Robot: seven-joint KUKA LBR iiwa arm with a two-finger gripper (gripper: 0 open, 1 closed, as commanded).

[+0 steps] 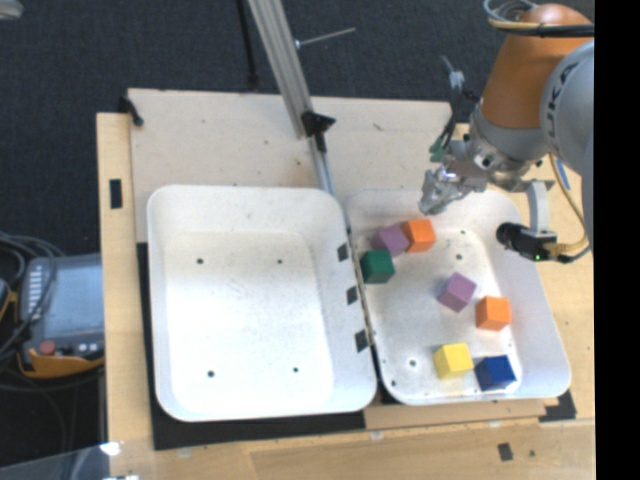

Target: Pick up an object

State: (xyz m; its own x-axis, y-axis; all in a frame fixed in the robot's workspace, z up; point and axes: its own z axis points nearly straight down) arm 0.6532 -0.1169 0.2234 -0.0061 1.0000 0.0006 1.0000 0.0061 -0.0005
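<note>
The right bin (530, 298) holds several small cubes. An orange cube (420, 233) and a purple cube (392, 239) touch each other near the bin's far left, with a green cube (377, 266) just in front of them. A second purple cube (456, 291) and a second orange cube (493, 312) lie mid-bin. A yellow cube (452, 359) and a blue cube (495, 372) rest by the front rim. My gripper (436, 198) hangs over the bin's far edge, slightly above and behind the orange cube, with nothing seen in it.
The left bin (250, 298) sits beside the right one. A slanted aluminium bar (285, 53) reaches down to the gap between the bins. A black part with a green light (527, 240) juts over the right bin's far right.
</note>
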